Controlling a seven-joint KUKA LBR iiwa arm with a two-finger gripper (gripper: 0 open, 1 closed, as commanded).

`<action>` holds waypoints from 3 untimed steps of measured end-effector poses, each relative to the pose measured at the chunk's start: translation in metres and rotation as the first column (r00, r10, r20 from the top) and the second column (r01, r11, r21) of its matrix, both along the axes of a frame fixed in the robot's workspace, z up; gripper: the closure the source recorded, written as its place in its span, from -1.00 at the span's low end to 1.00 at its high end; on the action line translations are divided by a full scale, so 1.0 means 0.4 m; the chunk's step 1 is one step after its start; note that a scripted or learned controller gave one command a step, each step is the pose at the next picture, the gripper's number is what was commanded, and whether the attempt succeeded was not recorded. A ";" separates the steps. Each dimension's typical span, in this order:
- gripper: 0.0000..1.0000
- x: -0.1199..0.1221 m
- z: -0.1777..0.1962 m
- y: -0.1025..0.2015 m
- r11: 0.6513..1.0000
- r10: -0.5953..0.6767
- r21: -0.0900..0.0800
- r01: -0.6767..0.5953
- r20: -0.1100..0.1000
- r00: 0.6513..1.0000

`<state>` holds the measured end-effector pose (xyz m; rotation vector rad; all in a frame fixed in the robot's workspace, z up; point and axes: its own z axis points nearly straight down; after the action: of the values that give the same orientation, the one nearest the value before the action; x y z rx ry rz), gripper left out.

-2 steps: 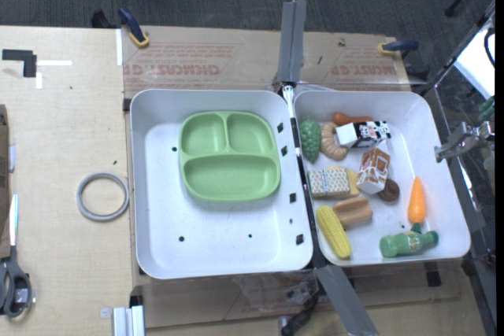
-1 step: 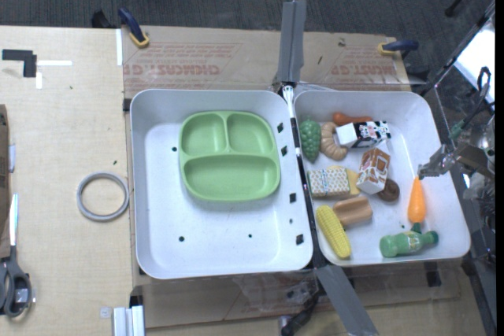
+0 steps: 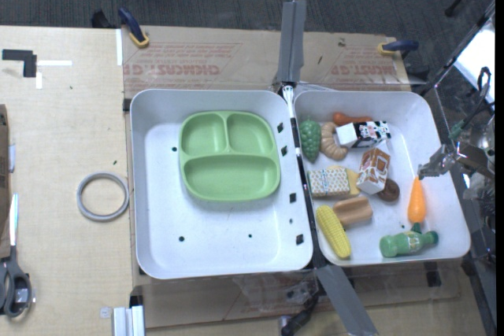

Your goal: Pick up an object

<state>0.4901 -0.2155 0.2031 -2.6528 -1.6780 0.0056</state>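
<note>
The right bin (image 3: 441, 130) holds several toy foods. Among them are a yellow corn cob (image 3: 333, 232), a green bottle (image 3: 407, 243), an orange carrot (image 3: 416, 201), a small carton (image 3: 375, 169), a brown bread log (image 3: 352, 211), a cracker (image 3: 329, 182), a green bumpy vegetable (image 3: 310, 139) and a black-and-white box (image 3: 370, 132). My gripper (image 3: 441, 163) sits at that bin's right rim, just above and right of the carrot, with nothing visibly in it. The arm behind it is largely cut off by the frame's right side.
A green divided plate (image 3: 230, 153) lies in the left bin (image 3: 150, 232). On the bench to the left lie a tape ring (image 3: 103, 195) and scissors (image 3: 14, 283). Clamps (image 3: 134, 27) hold the cardboard sheet (image 3: 205, 63) behind the bins.
</note>
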 end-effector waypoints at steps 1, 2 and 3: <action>-1.00 0.025 0.003 0.010 0.966 0.259 0.001 -0.259 0.000 0.966; -1.00 -0.034 -0.208 0.017 0.967 0.254 0.002 -0.254 0.001 0.967; -1.00 0.004 -0.283 0.023 0.976 0.218 0.012 -0.218 0.002 0.976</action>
<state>0.4916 -0.2062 0.0900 -2.4453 -1.9531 -0.0055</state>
